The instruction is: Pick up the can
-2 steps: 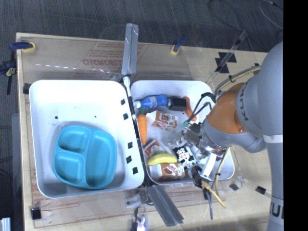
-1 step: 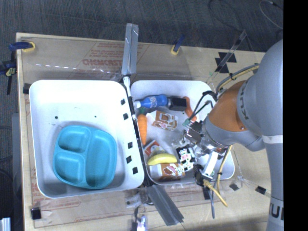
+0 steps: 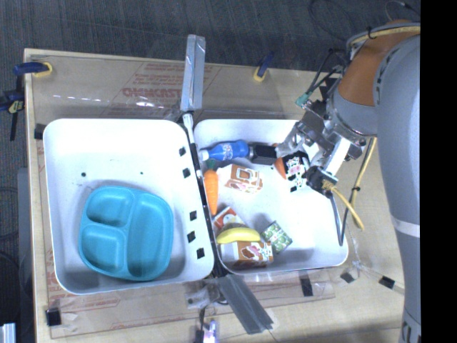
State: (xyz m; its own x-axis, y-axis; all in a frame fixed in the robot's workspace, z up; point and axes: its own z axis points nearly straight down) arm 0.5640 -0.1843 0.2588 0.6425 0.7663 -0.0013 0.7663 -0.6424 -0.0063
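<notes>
Camera view gave you both bins from above. The left bin (image 3: 64,138) held a blue tray (image 3: 128,232) with compartments, lying toward its near end. The right bin (image 3: 321,245) held the clutter: a bottle (image 3: 227,151) with a blue label lay on its side along the far wall, a carrot (image 3: 211,190) lay lengthwise beside the divider, a small carton (image 3: 244,179) sat just right of the carrot, and a banana (image 3: 238,235) rested near the front wall with a brown carton (image 3: 253,251) touching it and a green packet (image 3: 277,237) just beside it. The gripper (image 3: 296,164) hung over the far right part of that bin, and whether it was open or closed you could not tell. The can (image 3: 283,167) showed as an orange-red patch right against the gripper, mostly hidden by it, so you could not tell whether it was held.
</notes>
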